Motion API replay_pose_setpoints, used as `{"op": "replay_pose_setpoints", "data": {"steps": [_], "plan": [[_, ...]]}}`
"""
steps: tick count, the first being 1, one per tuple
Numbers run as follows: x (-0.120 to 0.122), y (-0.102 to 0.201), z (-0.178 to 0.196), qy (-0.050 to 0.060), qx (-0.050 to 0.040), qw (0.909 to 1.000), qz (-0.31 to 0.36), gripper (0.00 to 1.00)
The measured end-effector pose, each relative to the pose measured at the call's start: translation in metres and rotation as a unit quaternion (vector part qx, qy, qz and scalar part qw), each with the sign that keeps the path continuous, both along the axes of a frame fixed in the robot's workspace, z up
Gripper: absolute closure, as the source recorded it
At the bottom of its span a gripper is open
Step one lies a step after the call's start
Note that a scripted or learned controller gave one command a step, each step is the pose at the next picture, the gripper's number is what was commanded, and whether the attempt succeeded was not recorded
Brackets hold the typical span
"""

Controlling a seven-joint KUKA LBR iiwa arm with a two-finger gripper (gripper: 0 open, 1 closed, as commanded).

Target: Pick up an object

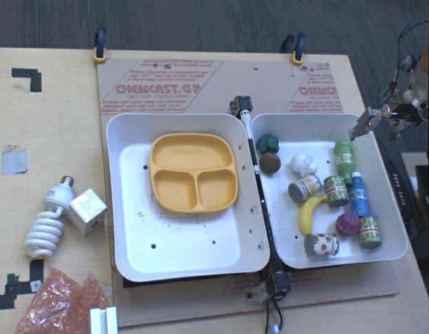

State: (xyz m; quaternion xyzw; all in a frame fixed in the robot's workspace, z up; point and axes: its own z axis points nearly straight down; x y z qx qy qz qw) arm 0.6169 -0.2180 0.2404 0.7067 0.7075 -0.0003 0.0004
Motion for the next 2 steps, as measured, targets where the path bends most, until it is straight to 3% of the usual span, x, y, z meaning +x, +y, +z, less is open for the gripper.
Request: {"op": "replay_pose_setpoints", "data": {"steps": [1,2], "plan": [[0.003,0.021,-0.099,0.000,0.0003,1.0000,0.001,0.00],[0.042,0.085,-0.148,0.000,0.0000,1.0000,0.000,0.00]]}}
